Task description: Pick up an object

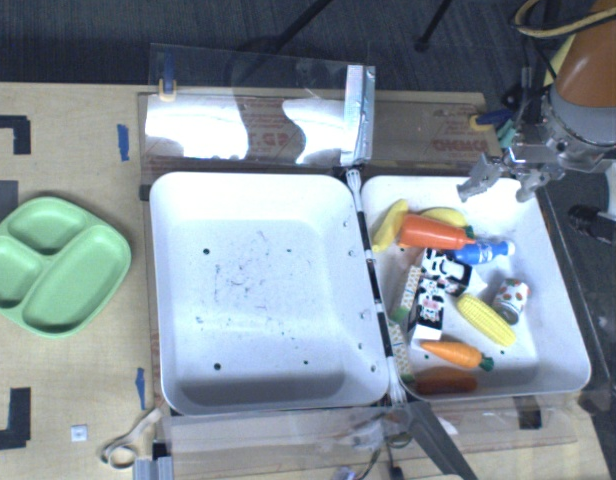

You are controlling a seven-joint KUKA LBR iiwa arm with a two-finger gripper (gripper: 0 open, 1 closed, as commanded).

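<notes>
- Gripper [508, 178] hangs over the far edge of the right bin [566, 298], at about one o'clock from that bin's middle; its two grey fingers stand apart, splayed outward, and nothing sits between them.
- Arm [588, 78] comes in from the upper right, its orange band just above the wrist.
- Right bin carries a cluster of objects, all lying apart from the gripper, toward six and seven o'clock of it.
- Orange bottle [433, 233] lies on its side near the bin's far end, touching a yellow banana-like piece [390, 223] at its nine o'clock side.
- Blue-capped bottle [483, 253] lies just beside the orange one, at its four o'clock.
- Black-and-white box [435, 293] lies near the bin's middle, tilted, with a speckled strip [408, 288] along its nine o'clock edge.
- Corn cob [485, 320] rests at four o'clock from the box, and a small grey-and-red object [510, 298], too small to identify, sits just beside it at one o'clock.
- Carrot [453, 353] lies toward the near wall, with a dark reddish piece [448, 378] at its six o'clock.
- Left bin [258, 288] sits at nine o'clock of the right bin, the two touching along their shared rim.
- Green divided tray [53, 265] rests on the bench [68, 148], well apart at nine o'clock of the left bin.
</notes>
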